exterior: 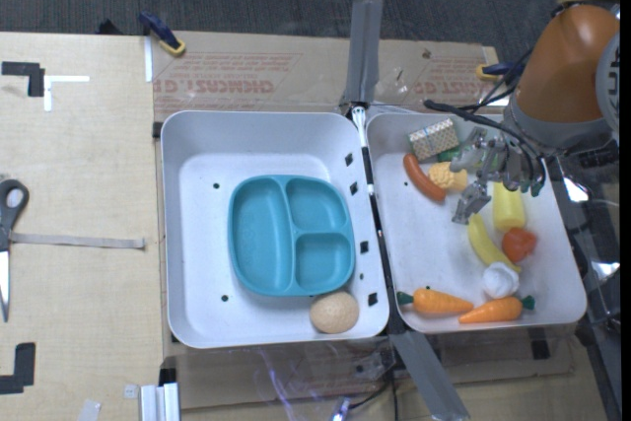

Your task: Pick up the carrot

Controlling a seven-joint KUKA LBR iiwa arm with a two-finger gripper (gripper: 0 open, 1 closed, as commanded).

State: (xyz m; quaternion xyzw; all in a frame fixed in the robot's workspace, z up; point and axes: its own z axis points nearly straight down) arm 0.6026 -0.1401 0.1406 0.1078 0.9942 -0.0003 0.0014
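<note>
Two carrots (463, 306) lie at right bin's (562, 311) near edge, well below end effector (471, 202); long axes roughly horizontal, tips meeting, green tops outward. End effector hovers over bin; finger state: cannot tell. Banana (483, 242) just below it.

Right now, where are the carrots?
Both carrots lie end to end along the near edge of the right bin, just below the white toy.
</note>
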